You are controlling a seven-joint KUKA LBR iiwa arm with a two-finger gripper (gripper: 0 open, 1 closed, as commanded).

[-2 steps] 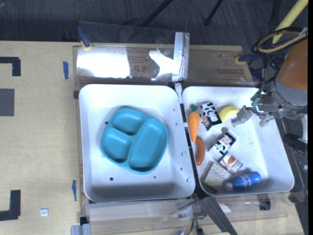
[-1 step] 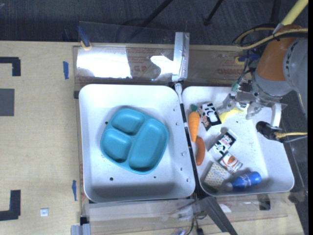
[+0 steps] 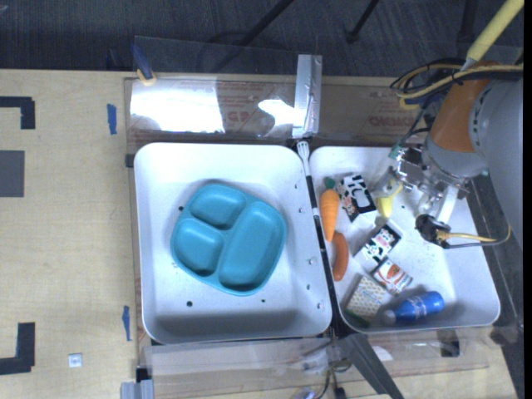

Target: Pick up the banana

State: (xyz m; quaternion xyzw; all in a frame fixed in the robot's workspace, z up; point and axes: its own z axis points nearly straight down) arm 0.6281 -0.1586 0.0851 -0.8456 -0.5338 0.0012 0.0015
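Banana [image 3: 386, 201], small and yellow, lay in the right bin [image 3: 478, 285] just below and to the left of the gripper [image 3: 413, 183], its upper end close against the metal fingers. Whether the jaws were open or closed on anything could not be told from this angle, nor whether the fruit sat between them.

Left of the banana rested a black-and-white patterned block [image 3: 357, 194], and beyond that a carrot [image 3: 329, 209] with its green top pointing toward the far wall. A second orange piece [image 3: 339, 257], darker and shorter, lay just below the carrot along the divider between the bins. Another black-and-white patterned item [image 3: 381, 244] sat near the bin's middle, with a small red-and-white packet [image 3: 393, 277] just beneath it. A mesh-textured wedge [image 3: 363, 297] and a blue bottle [image 3: 417, 307] occupied the near edge.

The grey arm [image 3: 499, 131], its orange band [image 3: 453, 115] visible above the wrist, reached in from the right, yellow and black cables looping over it.

In the left bin [image 3: 158, 306] sat a blue three-compartment plate [image 3: 229, 238], well apart from everything else.
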